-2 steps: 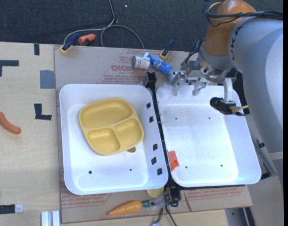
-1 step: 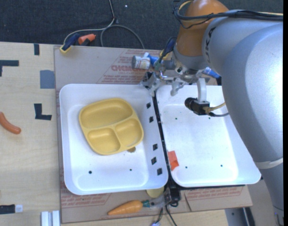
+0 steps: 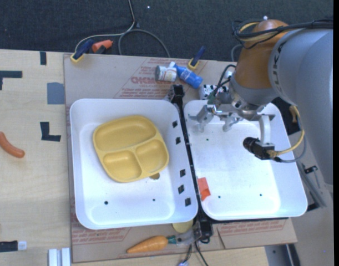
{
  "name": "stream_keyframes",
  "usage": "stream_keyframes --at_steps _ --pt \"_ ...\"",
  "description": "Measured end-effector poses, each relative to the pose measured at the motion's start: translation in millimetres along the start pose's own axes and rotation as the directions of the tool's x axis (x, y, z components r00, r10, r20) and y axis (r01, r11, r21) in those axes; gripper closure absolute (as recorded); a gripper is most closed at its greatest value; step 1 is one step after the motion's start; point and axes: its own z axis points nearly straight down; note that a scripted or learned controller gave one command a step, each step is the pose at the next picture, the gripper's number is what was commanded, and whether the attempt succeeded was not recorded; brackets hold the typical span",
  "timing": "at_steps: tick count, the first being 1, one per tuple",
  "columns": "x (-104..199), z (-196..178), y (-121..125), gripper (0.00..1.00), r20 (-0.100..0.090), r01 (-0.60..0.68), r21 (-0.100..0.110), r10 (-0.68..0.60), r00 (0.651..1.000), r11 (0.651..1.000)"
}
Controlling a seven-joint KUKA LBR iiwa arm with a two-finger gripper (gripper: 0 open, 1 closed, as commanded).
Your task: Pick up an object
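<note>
Over the right bin's [image 3: 302, 201] far-left corner hangs the end effector [image 3: 213, 118], fingers spread, nothing between them; a yellow divided plate [image 3: 130, 147] lies mid left bin [image 3: 80, 165].

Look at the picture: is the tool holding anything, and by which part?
Nothing is held. The tool hangs open over the right bin, with no object between its fingers.

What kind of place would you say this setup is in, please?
Probably a robotics lab test bench: two white bins on taped cardboard, a grey and orange arm, and toy food such as a carrot and a yellow divided plate.
</note>
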Motion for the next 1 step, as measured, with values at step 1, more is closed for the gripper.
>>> stream_keyframes --at_steps 1 --pt "-49.8 11.7 60.0 0.0 0.0 0.004 -0.008 -0.004 1.0 1.0"
